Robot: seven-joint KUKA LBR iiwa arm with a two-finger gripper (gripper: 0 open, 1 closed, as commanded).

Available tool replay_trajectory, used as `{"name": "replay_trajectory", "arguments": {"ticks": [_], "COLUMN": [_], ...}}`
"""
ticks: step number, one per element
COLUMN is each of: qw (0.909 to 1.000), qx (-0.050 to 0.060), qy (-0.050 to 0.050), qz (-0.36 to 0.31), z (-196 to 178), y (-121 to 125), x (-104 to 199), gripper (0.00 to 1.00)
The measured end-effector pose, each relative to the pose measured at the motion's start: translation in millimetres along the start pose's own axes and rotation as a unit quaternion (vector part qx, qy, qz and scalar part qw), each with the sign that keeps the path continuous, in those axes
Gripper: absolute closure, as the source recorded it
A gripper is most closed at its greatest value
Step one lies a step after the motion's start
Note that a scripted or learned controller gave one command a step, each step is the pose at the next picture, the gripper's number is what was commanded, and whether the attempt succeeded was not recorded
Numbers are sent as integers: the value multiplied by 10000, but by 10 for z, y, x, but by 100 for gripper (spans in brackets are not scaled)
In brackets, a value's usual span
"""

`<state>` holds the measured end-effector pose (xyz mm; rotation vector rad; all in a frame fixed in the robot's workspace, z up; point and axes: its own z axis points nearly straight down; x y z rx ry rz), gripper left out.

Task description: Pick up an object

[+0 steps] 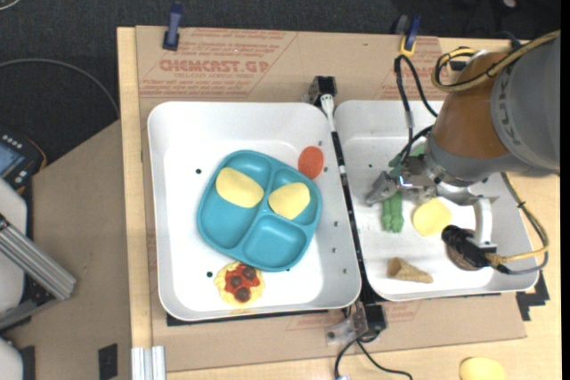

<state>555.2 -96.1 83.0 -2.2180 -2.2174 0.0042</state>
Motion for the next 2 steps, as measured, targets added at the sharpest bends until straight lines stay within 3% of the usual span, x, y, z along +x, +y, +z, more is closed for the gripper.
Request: {"name": "replay_trajectory", "arguments": {"ticks": [1, 2], "qw": [10000, 9999], "qx": [-27, -94], "qy": [-7, 3], "qz": [5, -48], "z": [-120, -1082], "y": [11, 324], "x": [-3, 740], "gripper": [100, 100]}}
